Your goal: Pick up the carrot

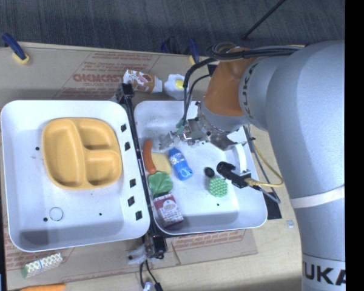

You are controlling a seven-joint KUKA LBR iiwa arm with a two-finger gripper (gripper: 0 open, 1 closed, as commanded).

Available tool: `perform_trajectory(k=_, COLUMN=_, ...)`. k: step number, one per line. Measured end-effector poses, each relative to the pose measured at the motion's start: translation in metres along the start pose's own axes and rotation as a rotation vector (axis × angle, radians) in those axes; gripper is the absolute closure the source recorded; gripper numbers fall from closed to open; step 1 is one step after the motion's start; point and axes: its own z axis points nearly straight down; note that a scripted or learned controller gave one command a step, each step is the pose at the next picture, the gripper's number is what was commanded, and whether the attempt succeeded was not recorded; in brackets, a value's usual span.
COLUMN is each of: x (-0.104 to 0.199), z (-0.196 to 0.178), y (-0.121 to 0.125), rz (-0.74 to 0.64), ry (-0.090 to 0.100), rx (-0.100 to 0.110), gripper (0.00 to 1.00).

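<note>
The carrot (148,156) is a short orange stick lying along the left wall of the right bin (252,214). My gripper (178,137) hangs over the upper middle of that bin, a little up and to the right of the carrot and just above a blue bottle (179,164). Nothing can be seen held in it. The grey arm with its orange band reaches in from the right and hides the bin's upper right part.
Near the carrot lie a pale yellow slice (162,161), a green leafy piece (159,182), a red box (168,210) and a green bumpy ball (218,187). The left bin (18,211) holds a yellow divided tray (82,151). Small items sit on the cardboard behind the bins.
</note>
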Motion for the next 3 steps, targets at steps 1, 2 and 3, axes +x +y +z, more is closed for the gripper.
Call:
perform_trajectory(k=1, x=0.100, z=-0.086, y=-0.024, rz=0.130, ry=0.000, rx=-0.003, gripper=0.00)
perform_trajectory(k=2, x=0.136, z=-0.084, y=-0.059, rz=0.451, ry=0.001, rx=0.002, gripper=0.00)
perform_trajectory(k=3, x=0.136, z=-0.094, y=-0.059, rz=0.447, ry=0.002, rx=0.005, gripper=1.00)
